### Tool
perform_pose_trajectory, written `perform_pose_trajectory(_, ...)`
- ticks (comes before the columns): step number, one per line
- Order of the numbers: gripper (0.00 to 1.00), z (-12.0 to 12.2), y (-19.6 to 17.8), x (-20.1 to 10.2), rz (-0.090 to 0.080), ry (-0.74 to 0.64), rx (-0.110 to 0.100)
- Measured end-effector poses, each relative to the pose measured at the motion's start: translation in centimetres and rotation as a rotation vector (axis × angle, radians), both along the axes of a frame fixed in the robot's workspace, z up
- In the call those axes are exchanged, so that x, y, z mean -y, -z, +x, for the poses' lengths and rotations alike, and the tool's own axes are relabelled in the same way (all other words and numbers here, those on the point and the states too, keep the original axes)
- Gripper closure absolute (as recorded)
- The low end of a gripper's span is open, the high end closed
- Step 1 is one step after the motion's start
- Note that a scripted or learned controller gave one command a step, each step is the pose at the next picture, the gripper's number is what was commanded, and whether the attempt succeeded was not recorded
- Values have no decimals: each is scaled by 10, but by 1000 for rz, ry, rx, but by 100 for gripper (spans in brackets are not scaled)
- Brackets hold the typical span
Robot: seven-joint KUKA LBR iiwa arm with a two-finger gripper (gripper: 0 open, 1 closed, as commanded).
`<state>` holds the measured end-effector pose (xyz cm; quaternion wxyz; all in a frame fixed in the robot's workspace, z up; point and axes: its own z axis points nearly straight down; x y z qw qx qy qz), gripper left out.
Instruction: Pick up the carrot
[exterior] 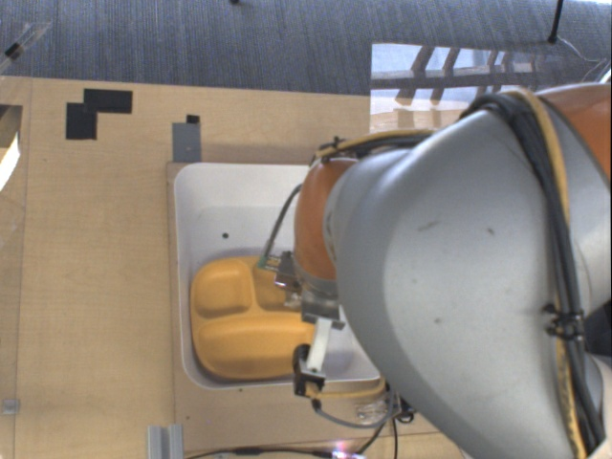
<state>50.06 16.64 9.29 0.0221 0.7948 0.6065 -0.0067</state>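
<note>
The arm (459, 285) fills the right half of the frame. Its grey bulk slopes down and to the left, past the orange band (314, 220), to the wrist (308, 299). The wrist hangs over the middle of the white bin (206, 199), which sits at the centre of the pale bench (86, 256). A yellow tray (225, 295) with two moulded hollows lies in the lower left part of that bin. Its right end runs under the wrist, so the tool is directly above the tray or just beside its right edge. The parts of both hollows that can be seen look bare. Where the carrot lies cannot be told. The likeliest places are under the wrist or in the right part of the bin, which the arm covers, and that is a guess. For that reason neither its direction from the gripper nor the way its long axis runs can be judged. The gripper itself is hidden beneath the wrist, so I cannot tell how wide it is set, nor whether it holds or touches anything. The wrist is low over the bin, which suggests the reach is under way and the pick is not yet confirmed. A descent onto the tray's raised rim instead of the carrot looks like the main risk.
</note>
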Motion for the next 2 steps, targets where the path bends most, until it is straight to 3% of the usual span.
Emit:
perform_pose_trajectory(1, 100, -4, -2, 18, 33, -222, 7)
perform_pose_trajectory(2, 100, 5, -11, 1, 1, 112, -20)
